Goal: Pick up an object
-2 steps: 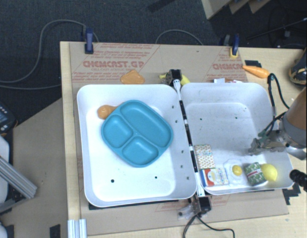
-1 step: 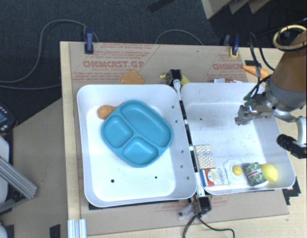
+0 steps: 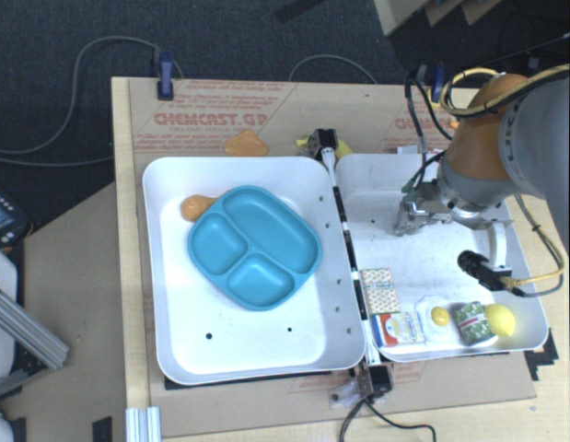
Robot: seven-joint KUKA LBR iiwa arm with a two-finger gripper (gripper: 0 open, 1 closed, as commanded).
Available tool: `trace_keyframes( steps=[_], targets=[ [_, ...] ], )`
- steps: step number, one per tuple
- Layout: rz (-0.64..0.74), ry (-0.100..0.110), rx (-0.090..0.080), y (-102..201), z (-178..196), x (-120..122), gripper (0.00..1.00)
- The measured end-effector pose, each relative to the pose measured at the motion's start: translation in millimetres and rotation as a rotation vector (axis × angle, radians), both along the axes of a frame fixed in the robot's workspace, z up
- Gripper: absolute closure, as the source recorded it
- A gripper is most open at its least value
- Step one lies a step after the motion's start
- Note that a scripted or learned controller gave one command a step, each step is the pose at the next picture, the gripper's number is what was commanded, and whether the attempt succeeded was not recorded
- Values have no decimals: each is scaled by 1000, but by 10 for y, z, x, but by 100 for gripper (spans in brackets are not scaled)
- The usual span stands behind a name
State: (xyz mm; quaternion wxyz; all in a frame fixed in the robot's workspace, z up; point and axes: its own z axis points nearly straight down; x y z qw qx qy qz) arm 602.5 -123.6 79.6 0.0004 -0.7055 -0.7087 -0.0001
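Gripper (image 3: 412, 217): I see it low in the right bin (image 3: 423, 279), over a bare white patch near the back. The view shows nothing held in it.
Grip: I cannot tell if it is wide or narrow. It is small and shiny, and the arm (image 3: 510, 145) covers the top of it.
Things to pick: they all sit in a row by the front edge of the right bin, well apart from the gripper.
Dotted packet (image 3: 378, 291): it lies flat by the bin's left wall.
Red and white packet (image 3: 400, 328): it lies just in front of the dotted packet. I cannot read the print.
Small white thing (image 3: 438, 317): it has a yellow spot. I cannot tell what it is.
Green thing (image 3: 469, 321): it touches the yellow ball (image 3: 500, 320), and its shape is hard to make out.
Left bin (image 3: 257, 343): a blue plate (image 3: 255, 245) with three parts sits in it.
Orange lump (image 3: 194, 207): the plate's edge hides part of it.
Bench (image 3: 266, 104): a second orange blob (image 3: 246, 144) lies on it behind the left bin, too blurry to name.
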Motion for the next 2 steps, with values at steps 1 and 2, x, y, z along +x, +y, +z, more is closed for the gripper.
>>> trace_keyframes(
  steps=[1, 2],
  targets=[
    [-4, -1, -1, -24, 50, -9, 0],
    [-8, 2, -2, -503, 52, -185, 0]
  ],
)
